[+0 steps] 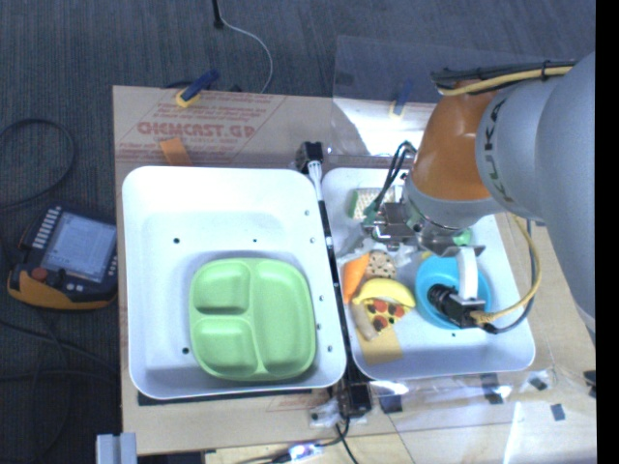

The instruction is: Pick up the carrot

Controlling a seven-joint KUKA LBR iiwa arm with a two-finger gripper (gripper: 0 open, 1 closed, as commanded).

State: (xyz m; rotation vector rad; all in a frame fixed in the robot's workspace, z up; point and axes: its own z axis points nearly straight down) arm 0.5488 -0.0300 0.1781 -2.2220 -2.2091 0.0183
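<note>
The carrot [354, 273] is a short orange piece lying at the left side of the right bin [513, 351], close to the wall between the bins. My gripper [391, 232] hangs over the right bin's upper middle, just up and to the right of the carrot and apart from it. The orange band and grey wrist cover most of the gripper from above. A small spotted cube [380, 262] lies between the gripper and the carrot.
Beside the carrot lie a yellow banana [384, 291], a pizza slice [379, 319] and a blue cup [440, 288]. A green patterned item [366, 201] sits at the bin's top. The left bin [155, 220] holds a green divided plate [253, 319].
</note>
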